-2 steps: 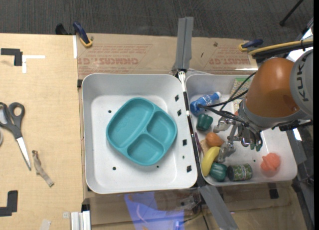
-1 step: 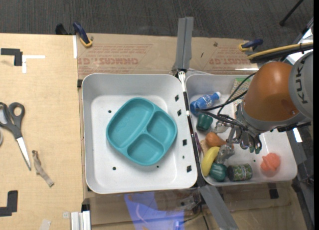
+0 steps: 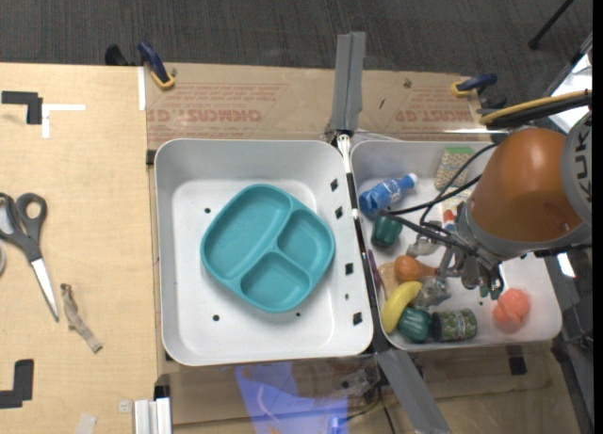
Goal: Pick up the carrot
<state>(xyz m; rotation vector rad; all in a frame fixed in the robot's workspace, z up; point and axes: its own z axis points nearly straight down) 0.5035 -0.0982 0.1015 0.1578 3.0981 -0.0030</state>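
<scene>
Two white bins (image 3: 170, 263) side by side on cardboard-topped bench (image 3: 236, 107), one teal tray (image 3: 269, 248), one scissors (image 3: 28, 244); claw (image 3: 450, 281) state untellable.

The scene is seen from a single camera fixed above the counter (image 3: 75, 234) and tilted down at a slant, so that the dark floor beyond the far edge is taken in along the top of the frame. Both white bins are covered whole: the left bin (image 3: 179, 263) is placed near the middle of the frame, the right bin (image 3: 537, 329) toward the right side. The view is set at a middling height, near enough for small items to be told apart, yet wide enough for a broad stretch of bare counter to be included at the left. The arm (image 3: 528, 187) is seen entering from the right edge.
</scene>
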